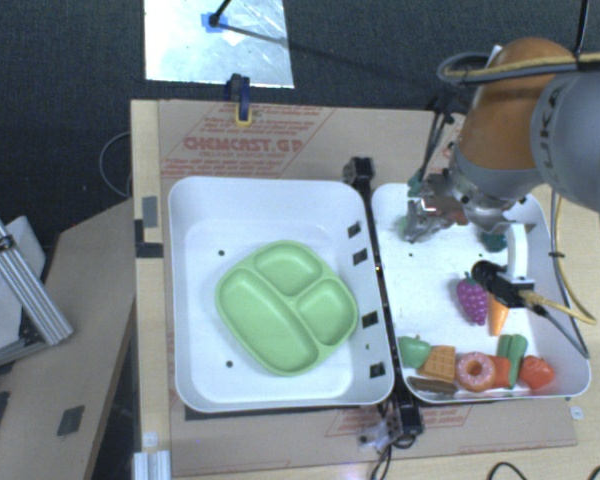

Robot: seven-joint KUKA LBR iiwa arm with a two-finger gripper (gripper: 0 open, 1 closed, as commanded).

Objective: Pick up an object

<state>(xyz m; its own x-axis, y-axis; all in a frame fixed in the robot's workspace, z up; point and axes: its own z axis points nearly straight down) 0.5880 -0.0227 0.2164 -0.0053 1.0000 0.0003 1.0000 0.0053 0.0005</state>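
Robotics lab / test cell, not a home. Evidence: grey industrial arm w/ orange band [525, 108] reaching over a brown cardboard-covered bench [270, 138] w/ red printed lettering; two shallow white plastic bins [195, 268] side by side, joined by black clips along the shared edge [363, 258]. Dark carpet-like floor [60, 58] around the bench. Silver aluminium extrusion frame [15, 278] at left edge, loose cables [115, 163] by the bench. Shiny foil-like square sheet [220, 28] on floor w/ blue tape. Props are toy stuff: light green sectioned plastic plate [285, 308], plastic play food pile [475, 363] in right bin.
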